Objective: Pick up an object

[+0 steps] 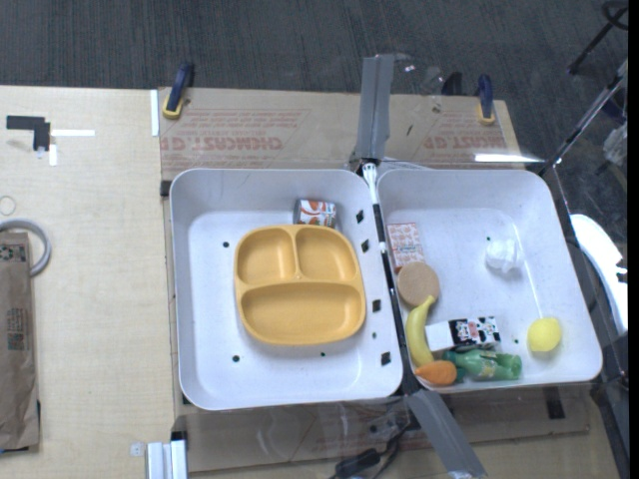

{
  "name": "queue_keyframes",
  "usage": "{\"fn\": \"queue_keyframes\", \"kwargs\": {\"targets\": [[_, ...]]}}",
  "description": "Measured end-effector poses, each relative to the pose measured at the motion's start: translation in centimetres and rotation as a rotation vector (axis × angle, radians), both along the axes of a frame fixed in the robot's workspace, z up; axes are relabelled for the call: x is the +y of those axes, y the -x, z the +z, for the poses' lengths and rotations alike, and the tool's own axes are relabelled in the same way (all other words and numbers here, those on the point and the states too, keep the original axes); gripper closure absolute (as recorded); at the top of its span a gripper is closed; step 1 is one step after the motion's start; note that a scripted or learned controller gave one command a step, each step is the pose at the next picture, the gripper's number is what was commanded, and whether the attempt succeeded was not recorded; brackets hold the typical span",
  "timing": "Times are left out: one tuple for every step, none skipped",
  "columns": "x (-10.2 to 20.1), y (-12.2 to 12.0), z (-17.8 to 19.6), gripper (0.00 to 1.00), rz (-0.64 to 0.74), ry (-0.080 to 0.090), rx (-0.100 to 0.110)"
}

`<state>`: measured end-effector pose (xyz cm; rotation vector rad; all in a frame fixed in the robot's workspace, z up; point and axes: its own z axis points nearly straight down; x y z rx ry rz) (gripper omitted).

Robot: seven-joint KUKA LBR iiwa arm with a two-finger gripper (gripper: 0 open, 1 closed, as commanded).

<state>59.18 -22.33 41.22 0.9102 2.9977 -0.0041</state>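
The left bin [200, 297] holds a yellow divided plate [300, 285], with a small orange-and-white carton [316, 212] just behind it. In the right bin [539, 203], a pink-and-white packet [403, 240] lies by the left wall, and a brown round disc [418, 283] sits below it. A banana [420, 331], an orange piece [436, 372], a green item [488, 366] and a black-and-white carton [475, 332] crowd the front left corner. A yellow ball [544, 335] sits at the front right. A white crumpled item [503, 255] lies farther back.
A cardboard sheet [270, 133] lies behind the bins, held by two blue-and-yellow clamps [179, 90]. A grey post [375, 108] rises at the seam between the bins. A brown paper bag [15, 337] lies on the wooden bench at the far left.
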Motion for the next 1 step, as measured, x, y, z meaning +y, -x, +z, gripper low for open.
{"fn": "queue_keyframes", "kwargs": {"targets": [[-0.08, -0.13, 0.87, 1.0, -0.001, 0.002, -0.003]]}}
